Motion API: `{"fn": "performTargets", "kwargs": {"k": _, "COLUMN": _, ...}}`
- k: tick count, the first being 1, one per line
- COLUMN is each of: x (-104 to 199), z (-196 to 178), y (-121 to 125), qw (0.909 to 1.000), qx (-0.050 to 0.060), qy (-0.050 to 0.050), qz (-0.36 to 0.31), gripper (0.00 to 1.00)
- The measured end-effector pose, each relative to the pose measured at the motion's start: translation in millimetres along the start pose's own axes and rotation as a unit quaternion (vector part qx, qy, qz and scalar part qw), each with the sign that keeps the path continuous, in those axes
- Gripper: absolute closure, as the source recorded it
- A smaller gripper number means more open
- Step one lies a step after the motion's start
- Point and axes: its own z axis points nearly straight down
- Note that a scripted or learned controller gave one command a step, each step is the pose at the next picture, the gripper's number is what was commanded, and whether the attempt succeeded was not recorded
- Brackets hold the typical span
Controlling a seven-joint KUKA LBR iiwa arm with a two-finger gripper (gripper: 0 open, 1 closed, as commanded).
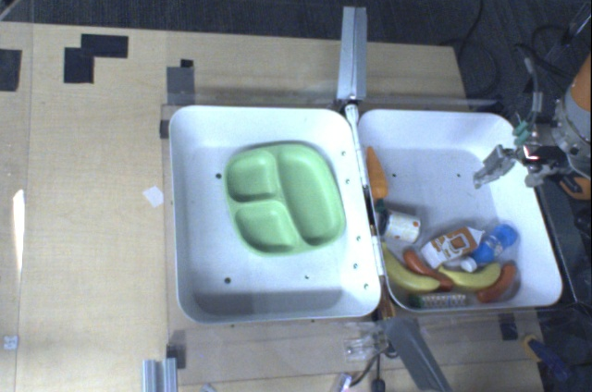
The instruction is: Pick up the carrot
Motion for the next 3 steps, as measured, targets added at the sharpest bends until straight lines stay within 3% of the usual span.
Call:
{"fn": "performTargets", "kwargs": {"k": 1, "x": 34, "z": 147, "y": 15, "qw": 0.9965, "qx": 0.001, "qy": 0.000, "qz": 0.084, "gripper": 0.00}}
{"fn": "performTargets", "kwargs": {"k": 2, "x": 34, "z": 139, "y": 17, "qw": 0.9964, "qx": 0.001, "qy": 0.001, "qz": 0.085, "gripper": 1.00}}
{"fn": "performTargets", "kwargs": {"k": 3, "x": 57, "z": 170, "y": 17, "qw": 0.9931, "qx": -0.006, "qy": -0.001, "qz": 0.117, "gripper": 1.00}}
